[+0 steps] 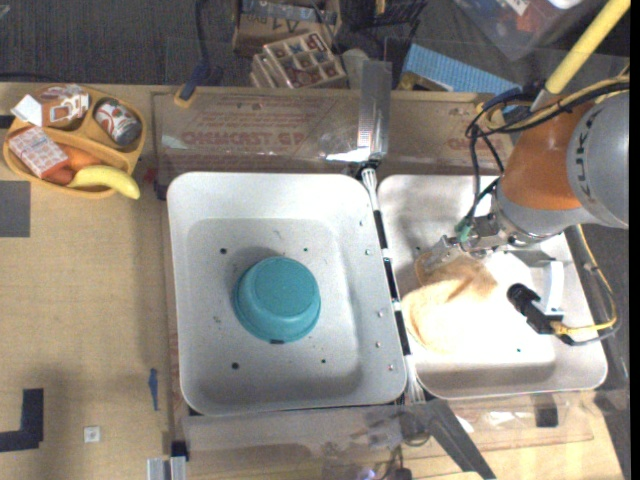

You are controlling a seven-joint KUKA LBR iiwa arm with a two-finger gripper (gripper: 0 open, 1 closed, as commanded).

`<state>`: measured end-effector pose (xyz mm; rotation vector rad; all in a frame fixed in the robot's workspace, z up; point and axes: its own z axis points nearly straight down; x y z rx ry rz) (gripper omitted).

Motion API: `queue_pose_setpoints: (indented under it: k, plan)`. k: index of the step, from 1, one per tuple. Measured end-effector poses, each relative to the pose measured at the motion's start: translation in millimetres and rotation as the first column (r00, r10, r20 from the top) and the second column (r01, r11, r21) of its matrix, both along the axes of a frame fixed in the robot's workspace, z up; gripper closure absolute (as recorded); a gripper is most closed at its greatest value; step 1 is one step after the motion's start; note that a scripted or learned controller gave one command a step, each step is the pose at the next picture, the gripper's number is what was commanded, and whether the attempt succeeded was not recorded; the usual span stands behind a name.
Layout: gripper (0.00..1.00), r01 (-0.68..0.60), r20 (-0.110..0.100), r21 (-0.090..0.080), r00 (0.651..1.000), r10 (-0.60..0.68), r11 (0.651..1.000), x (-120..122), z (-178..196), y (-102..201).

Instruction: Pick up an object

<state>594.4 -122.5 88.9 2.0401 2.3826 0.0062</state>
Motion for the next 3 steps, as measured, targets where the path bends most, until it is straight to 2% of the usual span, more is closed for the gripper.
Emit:
queue_pose_setpoints:
  k: [1, 2, 3]
  plan:
    - [0.0, 0.07, -0.003, -0.001, 0.998, -0.07, 0.998, 7.0, 47.1, 5.3]
    - [0.0, 0.071, 0.005, 0.001, 0.997, -0.071, 0.998, -42.4, 0.7, 6.2]
    - [0.0, -0.06, -0.001, -0.002, 0.998, 0.06, 0.998, -14.8, 1.8, 11.8]
